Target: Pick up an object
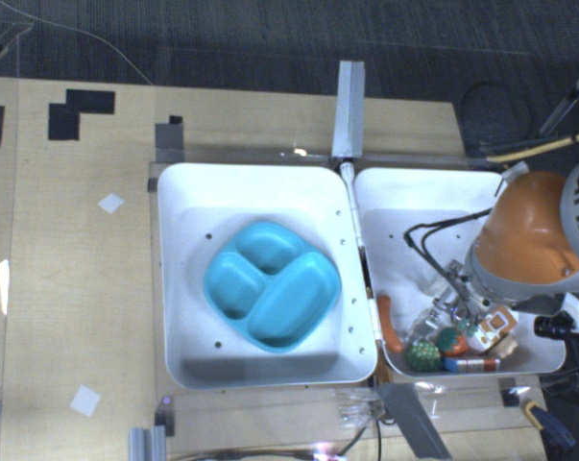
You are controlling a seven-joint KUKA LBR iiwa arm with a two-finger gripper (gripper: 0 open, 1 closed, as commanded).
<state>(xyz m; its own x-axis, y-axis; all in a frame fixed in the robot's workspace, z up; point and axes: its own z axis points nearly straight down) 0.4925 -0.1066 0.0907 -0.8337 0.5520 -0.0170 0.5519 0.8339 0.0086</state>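
My gripper point(445, 313) reaches down into the front of the right bin point(404, 200), just above a heap of small items. In that heap lie a green bumpy ball point(423, 355), an orange and green round piece point(449, 340), a red marker point(473, 363) and a white and orange boxy toy point(494, 328). An orange sausage-shaped piece point(386, 320) lies along the bin's left wall. The fingers are tangled with the clutter, and I see nothing clearly held between them.
The left bin point(188, 200) holds a blue three-part divided plate point(272, 284). A metal divider post point(349, 109) stands behind the seam between the bins. Black cables point(433, 230) run from the arm across the right bin's middle.
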